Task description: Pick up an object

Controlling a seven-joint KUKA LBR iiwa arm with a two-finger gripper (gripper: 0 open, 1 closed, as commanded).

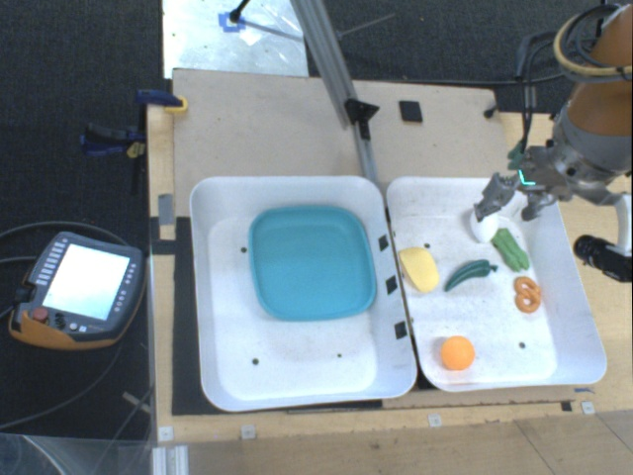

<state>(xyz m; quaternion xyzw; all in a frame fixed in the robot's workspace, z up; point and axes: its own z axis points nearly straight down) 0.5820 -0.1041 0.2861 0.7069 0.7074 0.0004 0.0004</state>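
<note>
Two shallow white bins side by side on the tabletop (435, 137).

Left bin (213, 265): one teal square plate (312, 263), lying flat near the middle, nothing on it.

Right bin (569, 349): a handful of small items.
- Yellow lemon-shaped piece (419, 268) close to the bin's left wall.
- Dark green curved pepper (469, 274) just right of the yellow piece.
- Lighter green pickle-like item (511, 248) toward the upper right, lying slantwise.
- White object (485, 229) touching or just beside the upper end of the green item; shape hard to make out.
- Orange pretzel-like ring (527, 294) near the right wall.
- Orange ball (457, 352) alone near the front edge, well apart from the rest.

Arm enters from the right, orange band above the wrist, wrist angled down over the right bin's upper right area. Hand (514, 204) is low over the white object and the green item; its two fingers (492, 200) stand apart, pointing down. Nothing visible clamped between them. Whether a fingertip touches the white object cannot be told.

Off the tabletop to the left, a teach pendant (77, 288) on the dark floor.
</note>
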